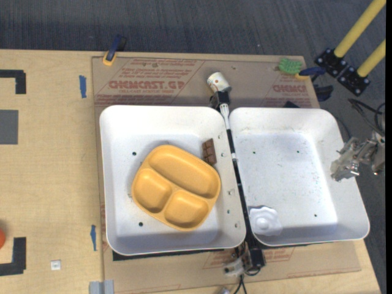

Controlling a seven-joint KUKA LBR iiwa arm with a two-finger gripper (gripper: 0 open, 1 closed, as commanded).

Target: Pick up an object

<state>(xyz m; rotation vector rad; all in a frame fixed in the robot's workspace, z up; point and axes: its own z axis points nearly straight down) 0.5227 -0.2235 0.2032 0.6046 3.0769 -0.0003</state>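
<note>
Claw [350, 162] hangs at the right bin's [288, 146] right edge; I cannot tell its state. Approach step, I judge: next I reach for the white object [264, 219] near the front-left corner.

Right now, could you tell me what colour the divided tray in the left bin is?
The divided tray is yellow-orange, in the camera view.

Overhead slanted view onto both bins [116, 127]

Tool [350, 159] blurred, cut off at right edge.
</note>
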